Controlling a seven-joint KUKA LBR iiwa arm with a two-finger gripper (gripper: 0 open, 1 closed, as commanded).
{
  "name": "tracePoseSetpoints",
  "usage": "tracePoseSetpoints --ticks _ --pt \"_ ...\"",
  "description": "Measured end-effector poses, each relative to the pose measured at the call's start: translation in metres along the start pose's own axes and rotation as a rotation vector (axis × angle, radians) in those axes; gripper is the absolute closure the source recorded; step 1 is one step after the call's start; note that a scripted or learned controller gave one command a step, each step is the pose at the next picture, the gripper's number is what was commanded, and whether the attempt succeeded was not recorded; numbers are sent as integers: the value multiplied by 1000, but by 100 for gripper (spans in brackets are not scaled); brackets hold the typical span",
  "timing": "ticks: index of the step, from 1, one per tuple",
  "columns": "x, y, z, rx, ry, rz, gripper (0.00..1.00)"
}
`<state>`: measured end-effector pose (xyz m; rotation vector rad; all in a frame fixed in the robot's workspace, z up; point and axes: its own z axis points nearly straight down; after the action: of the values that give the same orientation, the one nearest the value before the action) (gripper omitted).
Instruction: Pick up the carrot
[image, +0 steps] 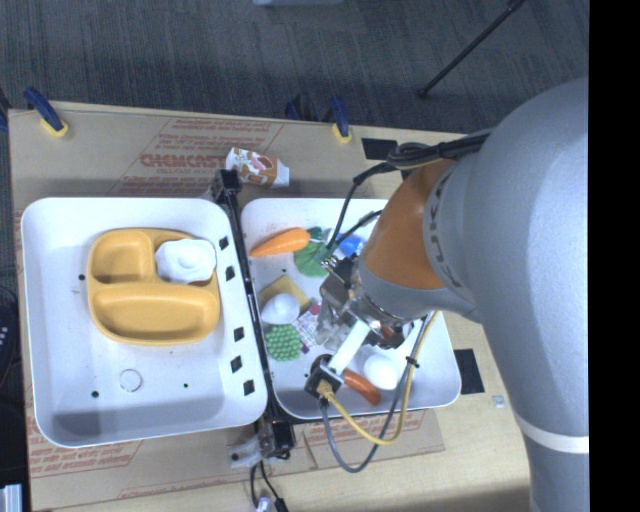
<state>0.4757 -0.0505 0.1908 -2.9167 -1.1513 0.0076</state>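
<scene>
A: Gripper (322, 318)?
B: Low over mid right bin (295, 398). Open or closed, can't tell. Arm (540, 250) reaches in from the right, wrist angled down and left.
A: Carrot (280, 242)?
B: Same bin, upper-left corner, lying flat, apart from gripper.

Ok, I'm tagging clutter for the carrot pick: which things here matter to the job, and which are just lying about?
Job: carrot, near the far edge of the right bin.

Lying about: yellow divided plate in the left bin; green leafy piece; green cluster; white egg shape; small packet outside the bins.
</scene>
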Motion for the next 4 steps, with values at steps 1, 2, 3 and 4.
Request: tracePoseSetpoints --ticks 1,2,3,4 --pt "2 66 -143 -5 1 -55 100" --pt "-106 113 -40 -3 0 -225 100" --pt "-102 109 -101 -6 1 -449 100" --pt "-67 73 -13 0 1 -88 100"
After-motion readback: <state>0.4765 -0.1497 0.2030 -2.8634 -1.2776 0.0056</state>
